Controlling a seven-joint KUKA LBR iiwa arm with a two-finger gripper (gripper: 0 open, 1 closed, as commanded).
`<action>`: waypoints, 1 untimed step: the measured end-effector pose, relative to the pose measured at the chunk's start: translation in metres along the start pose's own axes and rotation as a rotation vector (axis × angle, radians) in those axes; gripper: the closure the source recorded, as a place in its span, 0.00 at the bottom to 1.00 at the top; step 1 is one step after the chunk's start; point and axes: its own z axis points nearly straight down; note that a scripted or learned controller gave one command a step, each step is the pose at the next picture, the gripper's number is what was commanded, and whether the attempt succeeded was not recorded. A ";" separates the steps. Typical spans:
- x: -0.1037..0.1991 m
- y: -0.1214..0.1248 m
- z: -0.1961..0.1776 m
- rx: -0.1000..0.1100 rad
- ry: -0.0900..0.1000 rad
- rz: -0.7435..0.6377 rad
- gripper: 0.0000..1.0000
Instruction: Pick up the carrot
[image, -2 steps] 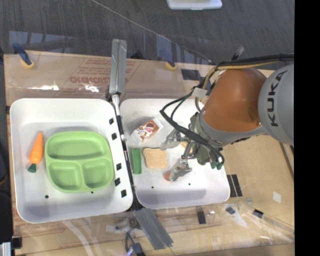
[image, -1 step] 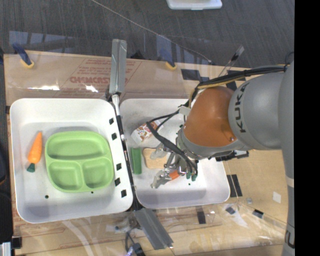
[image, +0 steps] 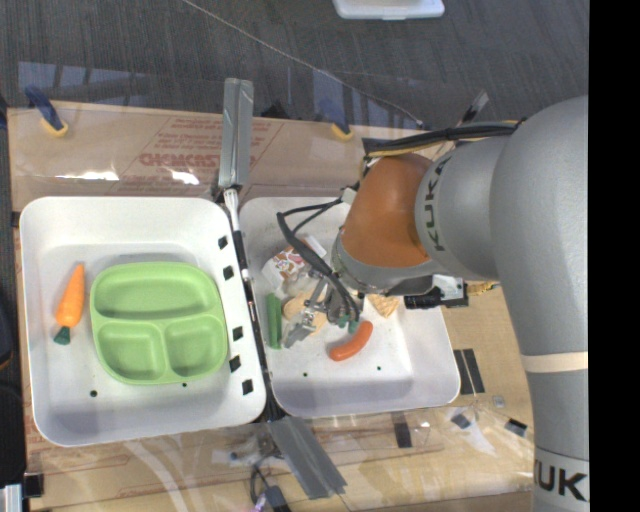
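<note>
carrot (image: 69, 301): left bin (image: 40, 225), far left edge, beside green tray (image: 157, 321)
feel: prob light, stiff plastic, slick
grab: mid-body, across width
gripper (image: 312, 318): over right bin (image: 425, 375); open/closed, can't tell

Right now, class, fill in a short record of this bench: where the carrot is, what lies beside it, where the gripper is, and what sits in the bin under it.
carrot: left bin, by its left wall, untouched
beside it: green divided tray, to the carrot's right
gripper: over the right bin, far from the carrot
right bin contents: orange sausage, green stick, small mixed items
task state: carrot not yet picked up
</note>
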 end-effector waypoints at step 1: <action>-0.001 0.001 -0.011 0.000 -0.002 -0.008 1.00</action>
